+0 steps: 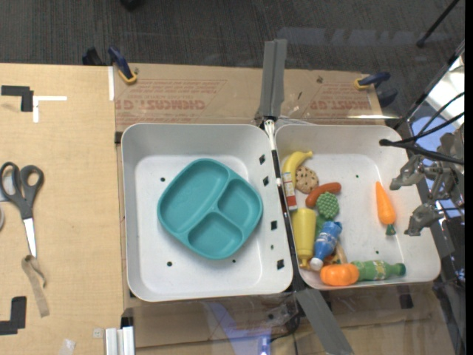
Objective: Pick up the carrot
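The carrot point(385, 204) is orange with a small green stub at its near end. It lies lengthwise on the floor of the right bin point(355, 161), toward that bin's right wall and apart from the other toys. My gripper point(410, 200) is at the right rim of this bin, just right of the carrot. Its two grey fingers point(411, 174) point left and stand open, one level with the carrot's far end and one with its near end. Nothing is between them.
A pile of toy food fills the right bin's left side and front: banana point(295, 161), cookie point(306, 177), red sausage point(324, 192), yellow bottle point(303, 231), blue bottle point(325, 242), orange fruit point(338, 274), green bottle point(378, 270). A teal divided plate point(211, 209) lies in the left bin.
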Motion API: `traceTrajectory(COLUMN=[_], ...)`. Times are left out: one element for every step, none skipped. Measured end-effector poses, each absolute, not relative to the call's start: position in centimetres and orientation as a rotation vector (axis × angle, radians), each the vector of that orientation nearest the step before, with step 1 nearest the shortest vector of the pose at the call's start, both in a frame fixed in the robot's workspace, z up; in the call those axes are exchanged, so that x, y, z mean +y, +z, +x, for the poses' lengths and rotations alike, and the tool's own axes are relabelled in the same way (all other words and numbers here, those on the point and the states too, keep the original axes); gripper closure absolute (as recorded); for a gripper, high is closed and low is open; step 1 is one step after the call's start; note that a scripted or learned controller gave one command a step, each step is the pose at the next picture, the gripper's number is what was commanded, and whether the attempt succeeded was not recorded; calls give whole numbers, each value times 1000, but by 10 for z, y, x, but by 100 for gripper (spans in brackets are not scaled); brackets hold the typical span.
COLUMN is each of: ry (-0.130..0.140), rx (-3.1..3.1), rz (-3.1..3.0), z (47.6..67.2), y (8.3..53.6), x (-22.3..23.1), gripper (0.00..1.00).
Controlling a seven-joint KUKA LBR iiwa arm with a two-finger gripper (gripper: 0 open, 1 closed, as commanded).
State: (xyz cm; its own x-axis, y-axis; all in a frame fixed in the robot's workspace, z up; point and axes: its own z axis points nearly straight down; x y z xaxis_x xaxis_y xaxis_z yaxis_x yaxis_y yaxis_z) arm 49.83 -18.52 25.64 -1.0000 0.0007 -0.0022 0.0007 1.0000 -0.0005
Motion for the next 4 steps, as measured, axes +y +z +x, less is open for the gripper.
traceTrajectory(ry=[-2,-4,-1,-1], rx=[3134,3131,2962,2875], rz=[146,138,1037,1260], z=[518,520,576,582], y=[93,103,123,173], x=[-222,-220,-188,-143], gripper=[0,100,100,100])
